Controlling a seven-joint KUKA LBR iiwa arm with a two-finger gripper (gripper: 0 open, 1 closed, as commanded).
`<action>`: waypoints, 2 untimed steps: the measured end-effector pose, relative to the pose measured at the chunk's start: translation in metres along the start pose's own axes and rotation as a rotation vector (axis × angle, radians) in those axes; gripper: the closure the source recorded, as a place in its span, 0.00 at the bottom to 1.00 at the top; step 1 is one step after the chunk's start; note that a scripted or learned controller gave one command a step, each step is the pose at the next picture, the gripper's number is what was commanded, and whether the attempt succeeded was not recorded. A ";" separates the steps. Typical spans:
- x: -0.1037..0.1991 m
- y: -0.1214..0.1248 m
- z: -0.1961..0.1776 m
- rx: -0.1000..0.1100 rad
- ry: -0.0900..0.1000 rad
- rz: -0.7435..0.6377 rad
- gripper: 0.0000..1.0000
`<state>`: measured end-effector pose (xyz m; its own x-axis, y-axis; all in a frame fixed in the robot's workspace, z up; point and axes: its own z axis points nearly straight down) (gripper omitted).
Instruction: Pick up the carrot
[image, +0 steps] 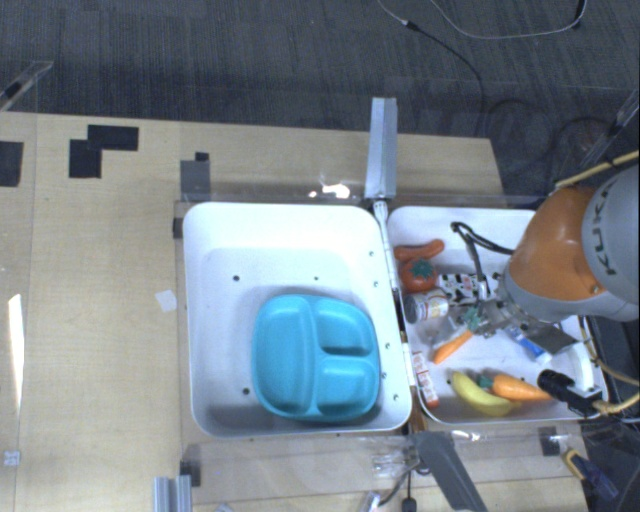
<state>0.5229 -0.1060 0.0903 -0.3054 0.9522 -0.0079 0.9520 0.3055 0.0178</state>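
**Fig. — Carrot pick: hazards by the near wall**

Nearest the camera, in the view's right-hand bin (510, 220), the carrot (520, 388) lies flat along the near wall, its green end touching a banana (476, 394). Just beyond, a small orange piece (452, 347) lies tilted, approx. between the banana and my end effector (478, 308). The end effector hangs over the bin's middle w/ nothing visibly in it; released vs. clenched I cannot tell. Farther on are a small bottle (430, 306), then a red sausage (418, 250) near the far wall.

Likely failures, in my judgement:
- (a) I take the orange piece for the target, since it is closer to me & the same colour.
- (b) Closing near the green end drags the banana along.
- (c) The near wall crowds my descent, so the carrot rolls or slips out.

The blue plate (315, 355) in the other bin is well apart, i.e. no hazard.
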 end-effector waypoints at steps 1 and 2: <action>0.001 0.003 -0.011 -0.004 0.001 -0.003 1.00; -0.032 0.058 -0.038 0.011 0.005 -0.101 1.00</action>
<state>0.5874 -0.1181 0.1298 -0.3996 0.9167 -0.0037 0.9167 0.3996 0.0062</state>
